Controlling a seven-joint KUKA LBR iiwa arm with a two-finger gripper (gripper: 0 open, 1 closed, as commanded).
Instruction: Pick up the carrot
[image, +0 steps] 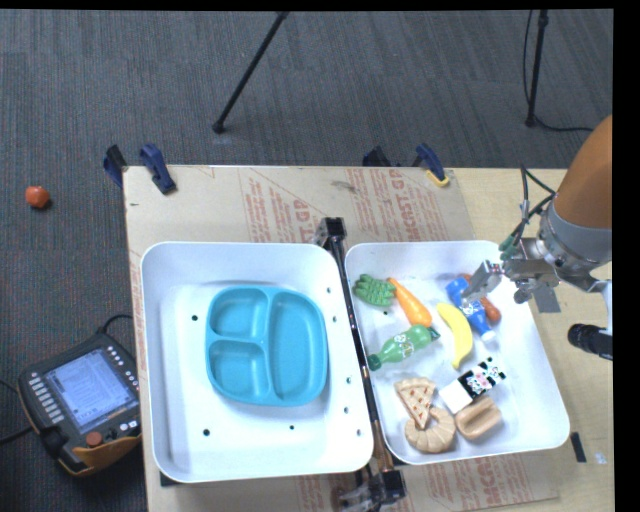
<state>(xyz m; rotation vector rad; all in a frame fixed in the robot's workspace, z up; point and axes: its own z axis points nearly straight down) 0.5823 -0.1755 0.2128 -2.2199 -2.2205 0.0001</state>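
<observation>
On the floor off the tabletop's left edge sit a small red ball (38, 197) and, lower down, a teach pendant (84, 398) with a lit screen. Two blue clamps (156, 168) grip the tabletop's (250, 200) far left corner, and another pair (431, 162) grips its far edge further right.

The left bin (160, 300) holds a blue divided plate (267, 345) near its middle. The right bin (545, 400) is crowded. By its left wall, toward the far side, lies a green leafy toy (373, 290). The carrot (411, 301) lies just right of it, touching it, slanting toward the bin's middle. Just below the carrot's lower end lies a green bottle (404, 346). To the right, a yellow banana (458, 334) stands lengthwise, close beside the carrot's lower end. Near the bin's front edge sit a pizza slice (416, 396), a round pastry (430, 436), a bread roll (478, 420) and a black-and-white carton (478, 384). A blue and orange toy (472, 302) lies between the banana and the right wall.

The hand (483, 281) hovers over that blue and orange toy, near the bin's far right corner; whether it is released or clenched, I cannot tell. The carrot lies well to the hand's left, with the banana's upper end and the blue toy between them.
</observation>
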